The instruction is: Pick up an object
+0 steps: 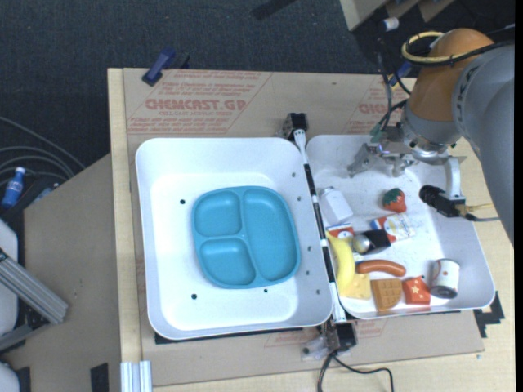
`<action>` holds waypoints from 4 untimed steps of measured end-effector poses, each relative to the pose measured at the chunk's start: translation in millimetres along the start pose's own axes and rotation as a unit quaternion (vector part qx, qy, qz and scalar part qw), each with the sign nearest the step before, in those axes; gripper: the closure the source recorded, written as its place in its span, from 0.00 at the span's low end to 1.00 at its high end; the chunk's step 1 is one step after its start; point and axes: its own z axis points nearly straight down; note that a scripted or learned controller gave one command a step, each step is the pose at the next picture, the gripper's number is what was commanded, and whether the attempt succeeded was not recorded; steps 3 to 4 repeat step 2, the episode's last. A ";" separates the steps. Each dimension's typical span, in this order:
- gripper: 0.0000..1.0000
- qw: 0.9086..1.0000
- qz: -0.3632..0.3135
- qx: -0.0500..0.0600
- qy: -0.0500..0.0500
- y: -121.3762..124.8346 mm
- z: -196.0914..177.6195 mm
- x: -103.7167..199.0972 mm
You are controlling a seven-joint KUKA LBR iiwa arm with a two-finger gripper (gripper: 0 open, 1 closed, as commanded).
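My gripper (381,158) hangs over the back of the right bin (470,247), with nothing visibly between its fingers. Just in front of it lies a red strawberry with a green top (395,200). Further forward in this bin are a white box (335,205), a yellow banana (343,261), a red sausage (381,268), a small black-and-red item (375,240), a brown toast piece (386,293), a red block (416,291) and a small can (444,277).
The left bin (163,219) holds a blue divided plate (245,236). Both bins rest on a brown board (204,100). A blue object (158,67) lies at the board's back left edge. The grey arm with its orange band (445,72) reaches in from the right.
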 end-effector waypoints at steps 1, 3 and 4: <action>0.00 1.000 0.001 -0.001 0.000 0.0 0.0 -11.7; 0.00 1.000 0.000 -0.001 0.000 0.1 0.0 -12.1; 0.00 1.000 0.000 -0.001 0.000 0.1 0.0 -12.1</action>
